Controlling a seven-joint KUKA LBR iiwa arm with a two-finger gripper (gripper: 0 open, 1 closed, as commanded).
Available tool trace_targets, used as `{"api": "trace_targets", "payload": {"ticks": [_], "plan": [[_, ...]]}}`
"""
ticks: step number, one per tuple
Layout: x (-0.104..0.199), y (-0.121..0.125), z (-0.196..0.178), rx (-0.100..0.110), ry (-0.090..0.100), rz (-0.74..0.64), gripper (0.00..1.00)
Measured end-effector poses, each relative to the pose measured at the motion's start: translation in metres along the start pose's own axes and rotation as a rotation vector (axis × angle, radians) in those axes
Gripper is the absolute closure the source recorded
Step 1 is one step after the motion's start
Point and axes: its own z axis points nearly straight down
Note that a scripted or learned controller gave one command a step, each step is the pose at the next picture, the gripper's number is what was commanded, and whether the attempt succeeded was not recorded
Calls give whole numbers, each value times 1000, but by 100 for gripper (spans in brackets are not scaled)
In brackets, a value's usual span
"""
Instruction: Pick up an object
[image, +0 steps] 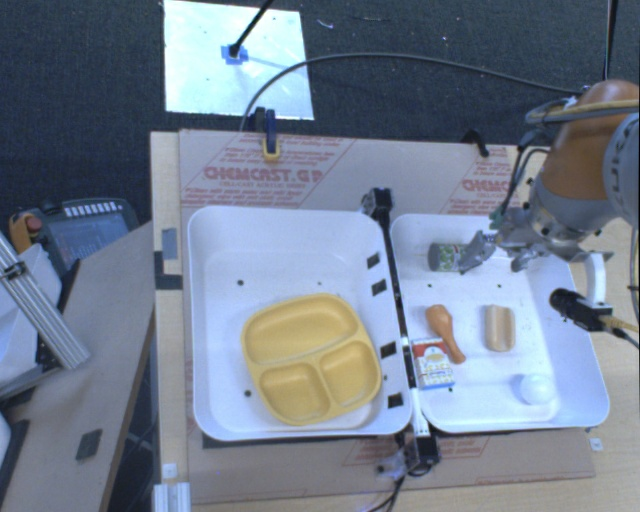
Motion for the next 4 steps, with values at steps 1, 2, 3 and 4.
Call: {"api": "trace_targets", "payload": {"ticks": [1,2,3,4], "plan": [[0,3,-7,-12,-2,-2,0],[-1,6,35,-9,-1,-1,0],[-5,9,97,-7,-1,0,0],[-5,10,94,-12,-2,0,0]]}}
